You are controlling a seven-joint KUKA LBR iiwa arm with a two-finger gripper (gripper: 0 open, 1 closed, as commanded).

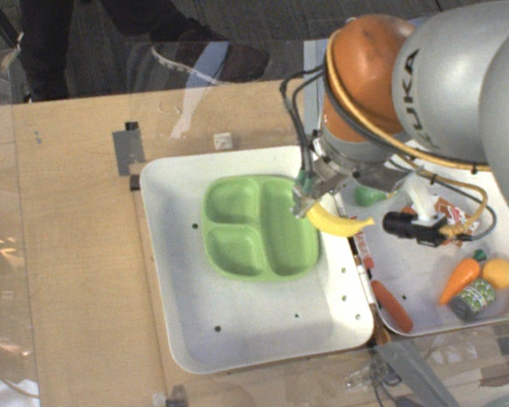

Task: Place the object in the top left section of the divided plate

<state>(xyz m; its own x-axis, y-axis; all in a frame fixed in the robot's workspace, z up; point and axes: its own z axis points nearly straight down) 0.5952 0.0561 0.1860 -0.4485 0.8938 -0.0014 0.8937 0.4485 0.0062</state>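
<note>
One small toy banana (338, 223), light, hard and a bit slippery, hangs by its top end, pinched in the gripper (308, 194), just past the right edge of the green divided plate (260, 225) in the left bin (198, 329).

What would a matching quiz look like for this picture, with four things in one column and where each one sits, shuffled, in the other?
Things:
1. plate
2. banana
3. carrot
4. sausage

Places:
A. right bin, near its front left corner
B. middle of the left bin
C. at the plate's right edge, under the tool
D. right bin, beside an orange fruit

Pairs: 1-B, 2-C, 3-D, 4-A
</note>
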